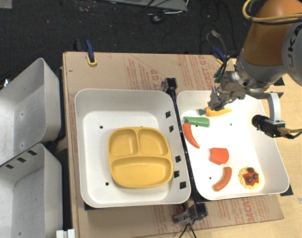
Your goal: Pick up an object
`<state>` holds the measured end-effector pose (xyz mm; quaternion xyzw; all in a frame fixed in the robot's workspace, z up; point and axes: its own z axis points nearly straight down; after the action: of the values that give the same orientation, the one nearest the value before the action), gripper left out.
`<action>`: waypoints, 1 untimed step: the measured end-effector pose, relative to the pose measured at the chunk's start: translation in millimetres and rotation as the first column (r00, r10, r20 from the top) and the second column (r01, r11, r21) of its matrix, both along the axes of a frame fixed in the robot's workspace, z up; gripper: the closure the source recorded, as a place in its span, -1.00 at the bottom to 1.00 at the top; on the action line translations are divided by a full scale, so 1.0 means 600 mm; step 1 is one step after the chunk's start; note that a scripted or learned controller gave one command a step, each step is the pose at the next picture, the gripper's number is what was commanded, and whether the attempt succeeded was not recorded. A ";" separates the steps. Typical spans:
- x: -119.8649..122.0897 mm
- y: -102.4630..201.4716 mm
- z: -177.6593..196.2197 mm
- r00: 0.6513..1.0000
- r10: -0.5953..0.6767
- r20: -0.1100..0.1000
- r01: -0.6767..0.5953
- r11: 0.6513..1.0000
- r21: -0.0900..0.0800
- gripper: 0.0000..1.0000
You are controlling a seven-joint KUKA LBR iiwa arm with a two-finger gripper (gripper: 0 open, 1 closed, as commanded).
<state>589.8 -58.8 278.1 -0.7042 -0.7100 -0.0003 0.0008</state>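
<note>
Two white bins: 1 yellow tray [140, 157] is seen in left bin [86, 133]; 6 toy foods in right bin [270, 152]. Gripper [216, 104] is lowered at yellow-orange piece [221, 112]; grip state can't be told.

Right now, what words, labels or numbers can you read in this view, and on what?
"UK": part of a word in dark letters on the arm's grey casing, cut off at the frame edge.
Red printing on the board under the bins: too blurred to read.
</note>
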 end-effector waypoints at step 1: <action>-0.017 0.089 -0.008 1.000 0.000 -0.002 0.000 1.000 0.000 1.00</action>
<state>579.4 -5.6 273.6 -0.7041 -0.7101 0.0003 0.0016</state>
